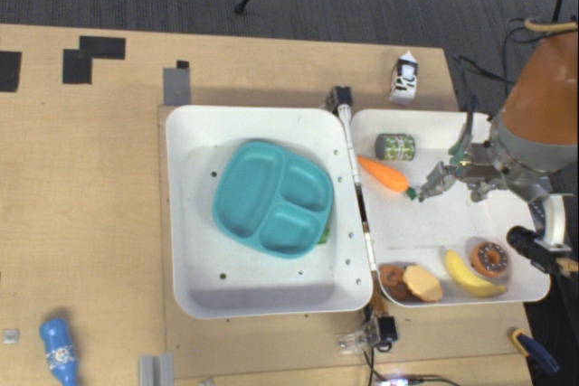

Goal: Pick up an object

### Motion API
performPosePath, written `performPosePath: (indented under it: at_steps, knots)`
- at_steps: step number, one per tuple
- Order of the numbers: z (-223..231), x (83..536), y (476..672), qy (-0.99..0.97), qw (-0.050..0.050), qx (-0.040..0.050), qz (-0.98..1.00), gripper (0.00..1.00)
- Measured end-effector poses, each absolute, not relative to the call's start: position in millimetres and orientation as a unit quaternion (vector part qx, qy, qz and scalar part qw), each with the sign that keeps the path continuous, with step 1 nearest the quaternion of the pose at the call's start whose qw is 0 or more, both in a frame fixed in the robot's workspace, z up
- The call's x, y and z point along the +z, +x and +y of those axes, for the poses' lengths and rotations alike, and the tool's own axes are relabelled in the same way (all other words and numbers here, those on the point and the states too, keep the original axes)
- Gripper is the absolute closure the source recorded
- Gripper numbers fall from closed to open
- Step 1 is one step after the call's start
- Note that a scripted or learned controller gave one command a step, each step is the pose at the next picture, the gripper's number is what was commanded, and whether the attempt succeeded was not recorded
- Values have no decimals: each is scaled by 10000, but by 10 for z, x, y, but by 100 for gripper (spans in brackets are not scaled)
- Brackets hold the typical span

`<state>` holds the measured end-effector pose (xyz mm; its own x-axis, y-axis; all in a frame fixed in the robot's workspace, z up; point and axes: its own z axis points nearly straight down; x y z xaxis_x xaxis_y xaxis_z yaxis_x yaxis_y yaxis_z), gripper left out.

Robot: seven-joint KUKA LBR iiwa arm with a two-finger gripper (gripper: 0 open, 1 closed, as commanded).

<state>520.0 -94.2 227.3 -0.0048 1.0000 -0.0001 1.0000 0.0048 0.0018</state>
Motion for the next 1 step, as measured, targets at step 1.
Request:
performPosePath:
  at_steps: [1]
  knots:
    - [-465, 1837, 5789, 7271, 0, 6, 6866, 0]
